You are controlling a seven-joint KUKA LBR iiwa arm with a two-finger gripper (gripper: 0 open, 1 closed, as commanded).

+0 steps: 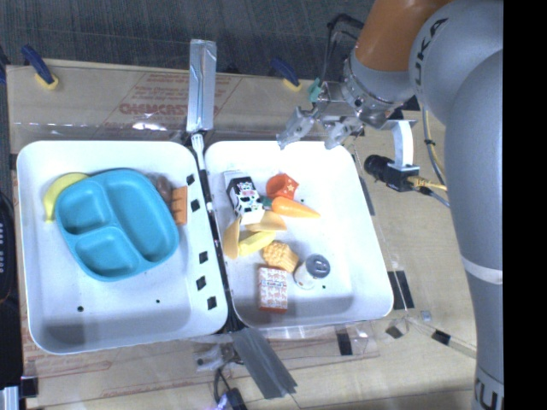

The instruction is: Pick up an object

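One fixed camera looks down at a slant on the desk [102, 101]; both bins lie below-left of the tool [312, 133].

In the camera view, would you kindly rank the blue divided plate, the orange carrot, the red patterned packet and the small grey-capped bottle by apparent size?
1. blue divided plate, clearly largest
2. orange carrot and red patterned packet, too alike to rank
3. small grey-capped bottle, smallest

Robot lab test bench, industrial arm [461, 75] over two white bins [51, 314] taped to cardboard sheet [111, 92], blue clamps [38, 67], toy food, loose cables [427, 152], grey carpet [128, 7]
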